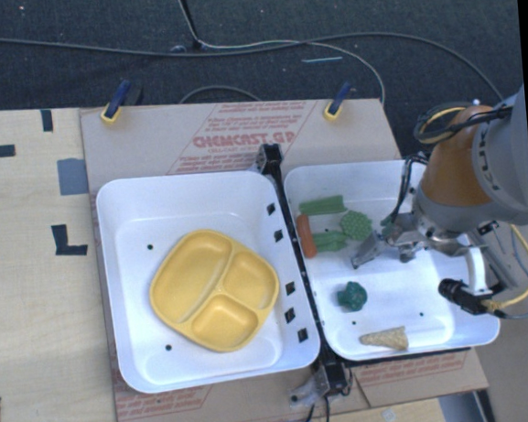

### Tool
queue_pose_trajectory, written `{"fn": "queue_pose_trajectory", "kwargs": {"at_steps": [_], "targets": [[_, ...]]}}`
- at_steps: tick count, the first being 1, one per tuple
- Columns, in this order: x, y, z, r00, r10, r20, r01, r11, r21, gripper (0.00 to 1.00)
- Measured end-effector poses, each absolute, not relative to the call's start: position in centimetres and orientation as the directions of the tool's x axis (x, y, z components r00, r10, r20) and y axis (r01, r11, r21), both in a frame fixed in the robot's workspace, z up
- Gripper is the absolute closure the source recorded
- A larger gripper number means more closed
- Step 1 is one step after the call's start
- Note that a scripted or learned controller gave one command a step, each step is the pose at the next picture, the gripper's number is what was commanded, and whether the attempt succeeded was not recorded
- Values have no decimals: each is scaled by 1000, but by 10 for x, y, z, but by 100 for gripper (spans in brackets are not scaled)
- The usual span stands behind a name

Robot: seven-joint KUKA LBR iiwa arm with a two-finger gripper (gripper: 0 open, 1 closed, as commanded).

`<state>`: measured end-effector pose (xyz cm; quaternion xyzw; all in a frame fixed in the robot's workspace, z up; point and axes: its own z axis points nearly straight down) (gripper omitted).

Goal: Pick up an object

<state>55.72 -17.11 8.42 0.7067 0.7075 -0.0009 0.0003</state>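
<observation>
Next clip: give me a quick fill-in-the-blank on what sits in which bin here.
The yellow divided plate lies in the ____ bin.
The dark green round toy lies in the ____ bin.
The tan cone lies near the right bin's ____ edge.
The end effector hangs over the ____ bin.

Missing words: left; right; front; right

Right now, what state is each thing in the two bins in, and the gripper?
Yellow tray: flat, right way up, compartments bare, left bin.
Green block: lying flat, right bin.
Orange stick: lying by the divider.
Broccoli: loose, near the gripper's tips.
Dark green piece: loose on the bin floor.
Cone: lying on its side.
Gripper: low in the right bin, open, holding nothing.
</observation>
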Motion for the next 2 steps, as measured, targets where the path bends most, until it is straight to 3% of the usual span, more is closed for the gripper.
{"fn": "queue_pose_trajectory", "kwargs": {"at_steps": [1, 2], "targets": [[558, -172, 96, -1, 1000, -4, 1000, 1, 3, 100], [557, -161, 147, -2, 1000, 0, 1000, 2, 1, 100]]}}
